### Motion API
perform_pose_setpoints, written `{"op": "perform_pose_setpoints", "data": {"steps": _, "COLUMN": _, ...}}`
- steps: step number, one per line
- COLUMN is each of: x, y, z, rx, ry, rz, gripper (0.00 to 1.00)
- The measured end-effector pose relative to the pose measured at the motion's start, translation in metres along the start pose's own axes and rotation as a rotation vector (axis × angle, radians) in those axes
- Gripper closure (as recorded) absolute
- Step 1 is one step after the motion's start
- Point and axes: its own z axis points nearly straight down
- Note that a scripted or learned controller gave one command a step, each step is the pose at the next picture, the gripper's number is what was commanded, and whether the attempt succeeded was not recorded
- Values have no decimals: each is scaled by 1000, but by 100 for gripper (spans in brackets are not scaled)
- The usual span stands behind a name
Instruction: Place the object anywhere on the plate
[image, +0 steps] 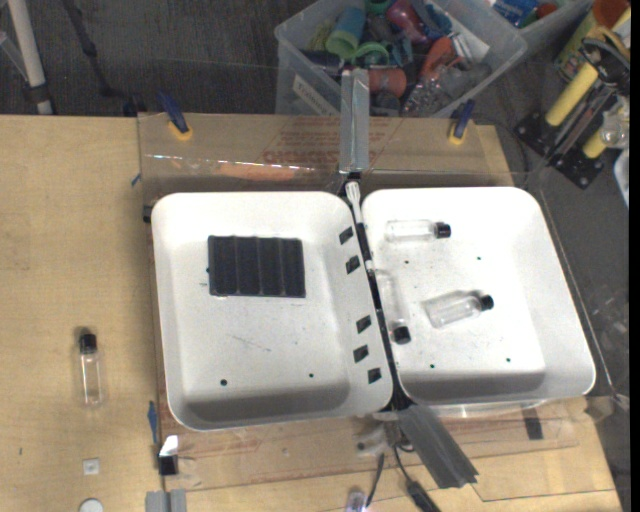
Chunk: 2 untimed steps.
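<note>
A black ribbed rectangular plate (256, 266) lies flat in the upper left part of the left bin (250, 380). Three clear vials with black caps lie in the right bin (500, 370). One vial (415, 231) is near the bin's top, pointing right. A second vial (458, 307) lies in the middle, tilted slightly. The third vial (388, 305) rests against the left wall by the divider, its cap toward the front.
Another clear vial (90, 367) lies on the wooden bench left of the bins. A clear tub of colourful items (400, 45) stands behind the bins. Black clips (360, 325) line the divider between the bins.
</note>
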Motion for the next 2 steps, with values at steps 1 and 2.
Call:
{"op": "perform_pose_setpoints", "data": {"steps": 1, "x": -8, "y": 36, "z": 0, "rx": -1, "ry": -1, "rz": -14, "gripper": 100}}
{"op": "perform_pose_setpoints", "data": {"steps": 2, "x": 2, "y": -11, "z": 0, "rx": 2, "ry": -5, "rz": -217, "gripper": 100}}
